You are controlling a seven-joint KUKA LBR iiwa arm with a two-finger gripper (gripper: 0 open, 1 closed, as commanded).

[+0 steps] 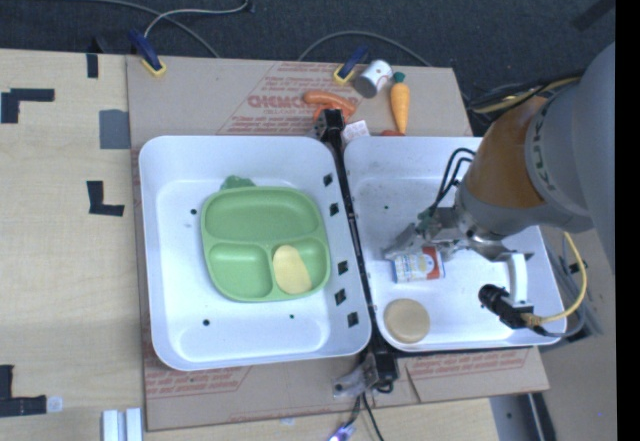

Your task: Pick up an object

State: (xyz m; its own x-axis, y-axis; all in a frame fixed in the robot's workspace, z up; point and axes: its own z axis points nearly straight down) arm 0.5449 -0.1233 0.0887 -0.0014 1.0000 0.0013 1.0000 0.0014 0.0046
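**Hidden and cut off**

The arm [560, 159] runs off the right edge. Its wrist covers the tool [425, 234], whose tip is too small to read. The packet [413, 266] lies partly beneath it, print illegible. Small items [378, 79] beyond the bins blur together.

One fixed camera high above the bench [60, 159], slanting down on both white bins [160, 229].

Robotics lab: bench [60, 229] with tape marks, cardboard sheet [290, 99] (clamped), white bins [165, 169], loose cables [200, 9].
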